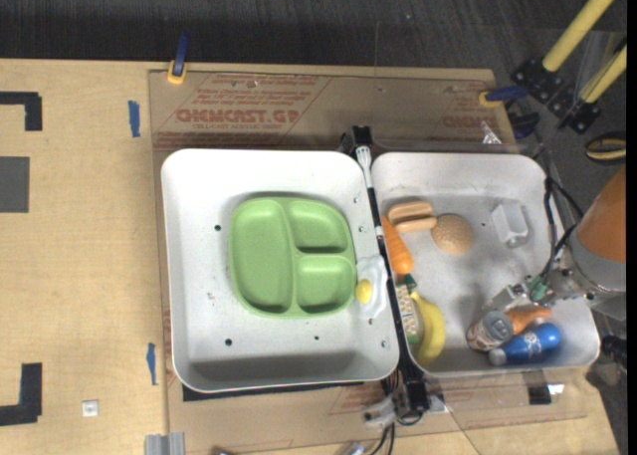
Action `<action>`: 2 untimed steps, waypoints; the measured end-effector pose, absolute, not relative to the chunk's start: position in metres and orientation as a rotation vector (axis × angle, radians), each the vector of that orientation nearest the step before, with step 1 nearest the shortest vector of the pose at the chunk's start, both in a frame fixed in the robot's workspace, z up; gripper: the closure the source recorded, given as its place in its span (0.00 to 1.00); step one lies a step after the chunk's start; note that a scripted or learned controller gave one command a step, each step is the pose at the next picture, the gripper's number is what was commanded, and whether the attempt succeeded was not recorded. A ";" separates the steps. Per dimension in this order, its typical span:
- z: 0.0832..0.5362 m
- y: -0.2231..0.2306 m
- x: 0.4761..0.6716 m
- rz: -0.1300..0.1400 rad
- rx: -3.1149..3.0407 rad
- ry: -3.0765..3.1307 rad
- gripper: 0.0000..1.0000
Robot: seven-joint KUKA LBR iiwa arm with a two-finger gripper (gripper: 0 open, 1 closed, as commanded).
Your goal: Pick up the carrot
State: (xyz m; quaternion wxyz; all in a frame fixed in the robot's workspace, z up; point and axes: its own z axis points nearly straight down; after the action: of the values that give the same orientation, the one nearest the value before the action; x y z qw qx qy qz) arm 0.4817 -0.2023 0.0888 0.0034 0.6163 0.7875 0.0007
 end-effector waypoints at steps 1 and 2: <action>0.089 -0.193 0.485 0.015 2.419 1.982 0.00; 0.089 -0.197 0.481 -0.002 1.794 2.568 0.00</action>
State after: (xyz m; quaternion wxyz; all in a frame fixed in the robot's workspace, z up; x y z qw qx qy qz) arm 0.4812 -0.1974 0.0888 0.0045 0.5727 0.8198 -0.0008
